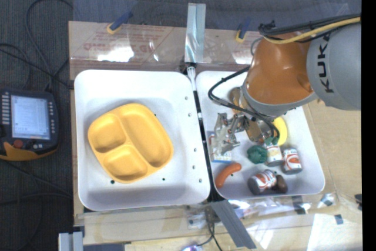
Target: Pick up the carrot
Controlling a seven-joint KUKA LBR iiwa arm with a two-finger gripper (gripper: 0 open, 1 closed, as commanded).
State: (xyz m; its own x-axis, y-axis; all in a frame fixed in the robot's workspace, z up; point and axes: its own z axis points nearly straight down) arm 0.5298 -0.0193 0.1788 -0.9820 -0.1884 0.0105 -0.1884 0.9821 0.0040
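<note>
The carrot (228,172), a short orange-red piece, lies at the front left of the right bin (311,182), close to the wall between the two bins. My gripper (226,133) hangs over the left side of that bin, just behind the carrot and apart from it. The grey arm with its orange band (279,73) comes in from the right and covers the back of the bin.
Right of the carrot lie a green item (257,154), two small cans (292,160), a brown bottle (267,182) and a yellow piece (282,129). A yellow divided plate (129,141) sits in the left bin (94,82). A teach pendant (26,120) lies off the bench at the left.
</note>
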